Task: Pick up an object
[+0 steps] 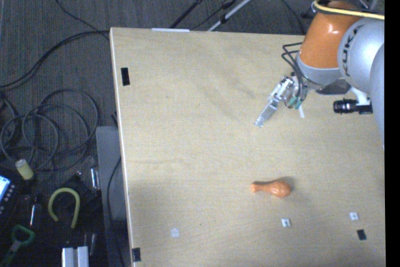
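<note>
From my remote station I count one arm (350, 47), one gripper (270, 110) and one loose object on a single pale wooden board (187, 134), which takes up most of the frame from the upper middle down to the lower right. The object is a small orange piece (272, 188), bulbous at its right end and tapering to a thin neck at its left, lying flat on its side in the lower right part of the frame. It casts a short shadow beneath it and nothing touches it. The gripper hangs at the upper right, well apart from the orange piece and above it in the frame, its slim metallic tip slanting down toward the left. I cannot tell whether its fingers are parted or together. Nothing is visible between them. Three small pale square markers (285, 222) and three dark tabs (125, 76) dot the board. Bare wood lies all round the orange piece; the board's left edge sits far to its left and the bottom of the frame is near. Cables (50, 128) coil on the dark carpet (56, 9) at the left.
</note>
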You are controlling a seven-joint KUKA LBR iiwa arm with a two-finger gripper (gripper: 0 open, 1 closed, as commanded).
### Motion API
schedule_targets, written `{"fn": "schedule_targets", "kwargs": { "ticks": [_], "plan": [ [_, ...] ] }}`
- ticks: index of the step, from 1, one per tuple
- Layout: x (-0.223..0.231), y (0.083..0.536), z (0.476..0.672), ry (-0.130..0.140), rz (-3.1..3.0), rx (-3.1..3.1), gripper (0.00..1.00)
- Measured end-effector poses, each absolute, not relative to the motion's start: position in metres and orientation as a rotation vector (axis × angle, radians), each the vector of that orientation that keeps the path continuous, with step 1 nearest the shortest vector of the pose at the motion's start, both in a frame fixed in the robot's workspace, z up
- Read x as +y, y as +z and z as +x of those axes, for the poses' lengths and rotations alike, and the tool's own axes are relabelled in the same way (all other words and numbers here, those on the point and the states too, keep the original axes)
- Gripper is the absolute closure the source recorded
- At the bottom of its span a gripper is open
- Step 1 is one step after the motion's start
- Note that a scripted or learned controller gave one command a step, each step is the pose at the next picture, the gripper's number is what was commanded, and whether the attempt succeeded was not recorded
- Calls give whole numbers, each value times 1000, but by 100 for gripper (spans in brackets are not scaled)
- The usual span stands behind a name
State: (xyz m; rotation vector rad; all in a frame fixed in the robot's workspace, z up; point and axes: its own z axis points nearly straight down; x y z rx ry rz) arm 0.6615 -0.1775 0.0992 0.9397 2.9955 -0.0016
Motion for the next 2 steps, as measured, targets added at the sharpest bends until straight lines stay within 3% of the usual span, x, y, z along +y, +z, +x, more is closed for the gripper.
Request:
{"fn": "schedule_targets", "kwargs": {
  "ticks": [1, 2],
  "plan": [
    [-208, 135, 646, 2, 1264, 2873, 0],
    [-223, 85, 665, -3, 911, 3003, 0]
  ]
}}
